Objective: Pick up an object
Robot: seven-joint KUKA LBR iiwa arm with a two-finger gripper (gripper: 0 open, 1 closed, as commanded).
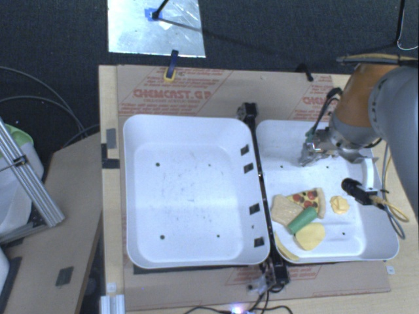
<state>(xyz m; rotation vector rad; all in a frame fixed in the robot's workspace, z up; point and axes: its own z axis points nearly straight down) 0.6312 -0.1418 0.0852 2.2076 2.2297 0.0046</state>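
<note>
Hovering claw [313,150] sat above right bin [380,241], grip state unclear; probably needed lining up over pizza slice [300,205] first.

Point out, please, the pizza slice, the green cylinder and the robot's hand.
pizza slice [308,199], camera view, on its topped middle.
green cylinder [302,220], camera view, on its side.
hand [309,154], camera view, between its fingertips.

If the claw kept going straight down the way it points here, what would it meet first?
Probably bare bin floor. The claw points down over the upper part of the right bin, and the pizza slice and other toys lie nearer the camera, though depth is hard to judge.
</note>
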